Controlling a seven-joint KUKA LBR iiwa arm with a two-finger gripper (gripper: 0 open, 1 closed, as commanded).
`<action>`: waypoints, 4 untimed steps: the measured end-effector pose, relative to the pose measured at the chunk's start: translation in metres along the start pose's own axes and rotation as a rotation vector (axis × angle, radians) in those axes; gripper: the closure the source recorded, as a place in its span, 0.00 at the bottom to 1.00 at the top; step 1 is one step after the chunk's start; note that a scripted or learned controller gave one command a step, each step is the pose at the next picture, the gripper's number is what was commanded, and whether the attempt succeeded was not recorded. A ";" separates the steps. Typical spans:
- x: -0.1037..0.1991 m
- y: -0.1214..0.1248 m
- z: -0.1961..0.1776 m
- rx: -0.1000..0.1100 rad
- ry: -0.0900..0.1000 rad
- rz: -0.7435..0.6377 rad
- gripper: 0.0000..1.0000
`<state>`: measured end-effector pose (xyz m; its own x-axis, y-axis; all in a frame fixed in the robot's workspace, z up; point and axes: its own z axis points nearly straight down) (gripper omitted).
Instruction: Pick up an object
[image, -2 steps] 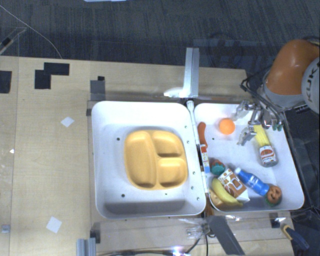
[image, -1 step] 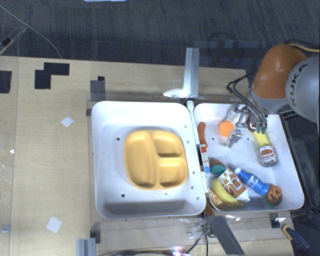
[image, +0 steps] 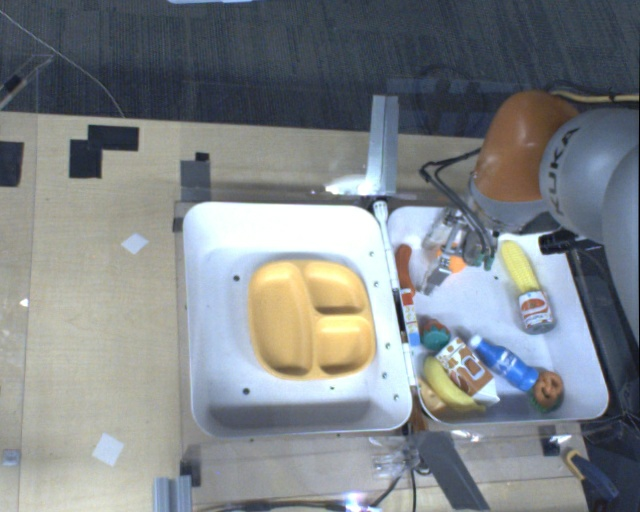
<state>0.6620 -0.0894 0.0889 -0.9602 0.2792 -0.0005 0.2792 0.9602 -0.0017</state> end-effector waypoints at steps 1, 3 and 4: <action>-0.014 -0.051 0.001 -0.002 0.007 0.313 0.00; -0.018 -0.049 0.002 0.014 -0.005 0.766 0.00; -0.022 -0.039 -0.013 -0.002 -0.015 0.751 1.00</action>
<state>0.6719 -0.1326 0.1025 -0.5109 0.8595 -0.0142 0.8595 0.5110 0.0063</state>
